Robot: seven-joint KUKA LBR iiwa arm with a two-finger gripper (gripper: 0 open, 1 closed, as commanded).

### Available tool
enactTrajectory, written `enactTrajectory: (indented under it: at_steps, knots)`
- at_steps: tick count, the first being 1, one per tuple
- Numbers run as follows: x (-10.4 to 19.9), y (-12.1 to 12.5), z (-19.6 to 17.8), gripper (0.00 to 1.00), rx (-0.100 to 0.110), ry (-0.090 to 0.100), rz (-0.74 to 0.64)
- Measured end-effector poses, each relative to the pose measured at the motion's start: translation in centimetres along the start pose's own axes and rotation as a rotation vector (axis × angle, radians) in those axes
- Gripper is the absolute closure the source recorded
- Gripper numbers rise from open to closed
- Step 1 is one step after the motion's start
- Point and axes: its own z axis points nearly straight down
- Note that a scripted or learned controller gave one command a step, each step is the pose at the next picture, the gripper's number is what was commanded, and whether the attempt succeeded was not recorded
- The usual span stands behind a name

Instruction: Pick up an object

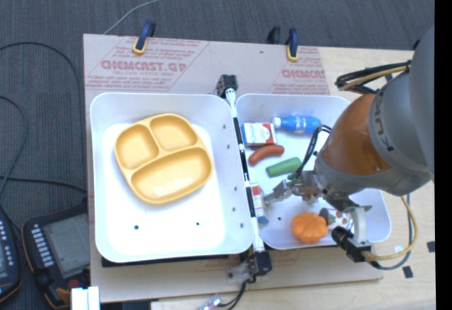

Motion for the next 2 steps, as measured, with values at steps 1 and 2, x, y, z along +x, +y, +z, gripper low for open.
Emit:
enactTrajectory:
  at_steps: [1,2]
  knots:
    - [0.0,3.9,0.2,0.0,0.01,0.003,-0.001]
    - [-0.1,4.0,-0.9,1.0,0.007,0.002,-0.001]
